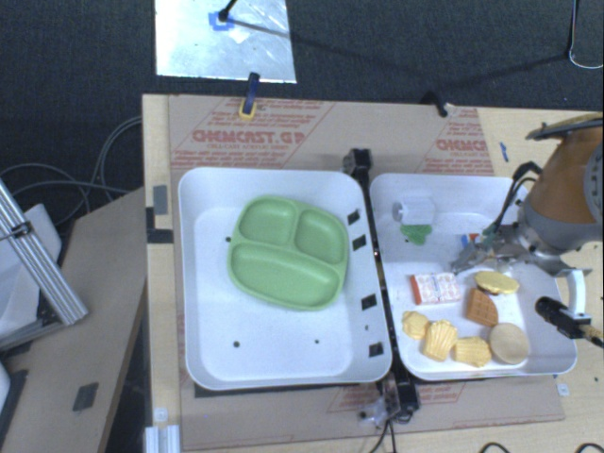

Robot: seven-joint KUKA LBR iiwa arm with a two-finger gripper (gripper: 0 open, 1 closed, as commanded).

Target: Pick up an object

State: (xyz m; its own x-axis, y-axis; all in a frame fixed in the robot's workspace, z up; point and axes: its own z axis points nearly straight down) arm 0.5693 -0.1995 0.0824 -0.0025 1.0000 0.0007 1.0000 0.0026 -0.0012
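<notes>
Two white bins sat side by side: the left bin (203,281) bore a green divided plate (288,253), the right bin (444,196) held yellow snack pieces (442,336); the gripper (481,249) hung just above them, its grip impossible to tell

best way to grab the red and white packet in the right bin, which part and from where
Probably from straight above, fingers closing across the short sides of the red and white packet. It lies flat on the floor of the right bin, so only a top-down grasp gets at its edges. Its left side has bare floor; the brown waffle piece and yellow snacks crowd its right and lower sides.
</notes>
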